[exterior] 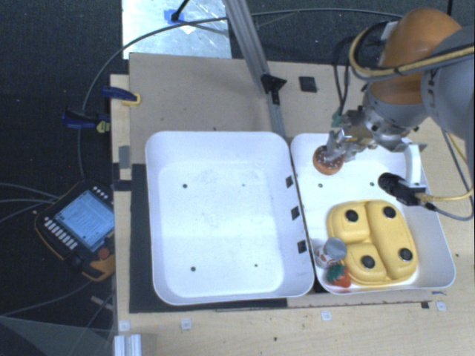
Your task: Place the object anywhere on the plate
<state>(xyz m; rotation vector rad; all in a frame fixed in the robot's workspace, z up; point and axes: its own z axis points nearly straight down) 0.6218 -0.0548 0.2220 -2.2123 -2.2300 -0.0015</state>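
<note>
A small round brown object (326, 162) lies on the floor of the right bin (312, 199), near its back left corner. My gripper (340, 150) hangs right over the object's upper right side, touching or nearly touching it. The yellow plate (378, 237), split into several compartments with a black dot in each, sits in the front half of the same bin, well in front of the gripper.
The left bin (215, 213) stands beside the right one. A small grey piece (334, 248) and a red and green piece (339, 275) lie by the plate's left edge. A black fitting with a yellow cable (398, 187) sticks out between gripper and plate.
</note>
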